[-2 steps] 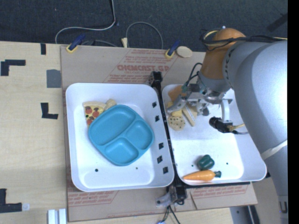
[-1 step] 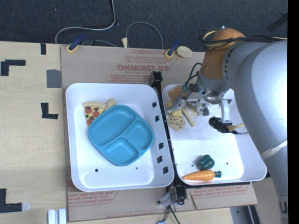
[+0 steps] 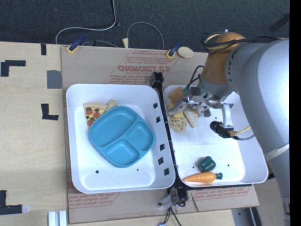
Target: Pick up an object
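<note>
— What lies on your left?

— In the left bin (image 3: 75, 140) a blue divided plate (image 3: 122, 135) sits at the middle, with a toy pizza slice (image 3: 94, 112) tucked against its upper left edge.

— And the right bin (image 3: 256, 161)?

— My gripper (image 3: 186, 108) hangs low over its upper left corner, right among a small heap there: an orange-brown piece (image 3: 175, 94), a speckled cookie (image 3: 177, 123) and a pale stick (image 3: 189, 119). Whether I am spread or pinching anything, I cannot tell; the pieces crowd too close.

— Anything nearer the front?

— A dark green pepper (image 3: 206, 164), and just below it a carrot (image 3: 201, 177) along the front wall, well apart from me.
</note>
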Action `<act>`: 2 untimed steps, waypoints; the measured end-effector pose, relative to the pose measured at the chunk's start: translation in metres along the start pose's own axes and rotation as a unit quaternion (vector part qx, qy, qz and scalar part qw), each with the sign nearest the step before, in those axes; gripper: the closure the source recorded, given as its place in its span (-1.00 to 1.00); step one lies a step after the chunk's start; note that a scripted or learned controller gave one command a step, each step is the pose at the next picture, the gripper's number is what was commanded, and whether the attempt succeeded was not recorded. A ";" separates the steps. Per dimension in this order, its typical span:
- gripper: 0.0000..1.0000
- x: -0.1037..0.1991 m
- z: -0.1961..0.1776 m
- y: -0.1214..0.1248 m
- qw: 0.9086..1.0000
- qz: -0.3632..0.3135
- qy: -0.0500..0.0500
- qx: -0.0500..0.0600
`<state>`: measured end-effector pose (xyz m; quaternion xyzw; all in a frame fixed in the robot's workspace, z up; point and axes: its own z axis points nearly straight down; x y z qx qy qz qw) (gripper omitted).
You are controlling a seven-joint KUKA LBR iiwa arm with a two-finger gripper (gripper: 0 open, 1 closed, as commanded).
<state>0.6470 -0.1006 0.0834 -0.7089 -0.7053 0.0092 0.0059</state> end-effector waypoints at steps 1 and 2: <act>-1.00 -0.002 0.001 0.012 1.000 -0.001 0.004 0.017; -1.00 -0.001 0.001 0.011 1.000 0.000 0.003 0.016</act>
